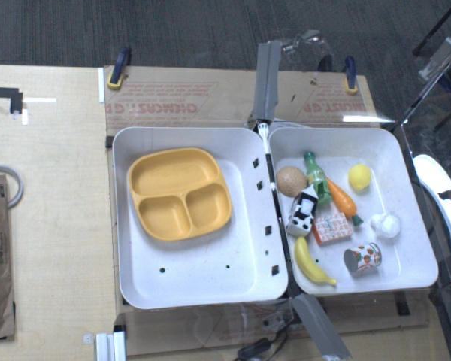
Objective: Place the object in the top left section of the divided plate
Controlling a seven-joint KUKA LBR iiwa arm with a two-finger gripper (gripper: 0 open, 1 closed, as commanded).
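Plate first: a yellow plastic divided plate [180,194] lies in the left white bin [135,277] on the worktop, toward that bin's upper left, nothing in its sections. All loose things sit in the right white bin [413,269]: a brown round fruit [291,180] touching a green bottle [313,170], a yellow lemon [359,176], an orange carrot [340,195], a black-and-white toy cow [303,210], a red box [332,228] and a yellow banana [312,262] at lower middle. What the gripper holds, or how wide it stands, cannot be told.

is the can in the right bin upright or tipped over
Tipped: the can lies on its side in the right bin, its open end facing the view's left.
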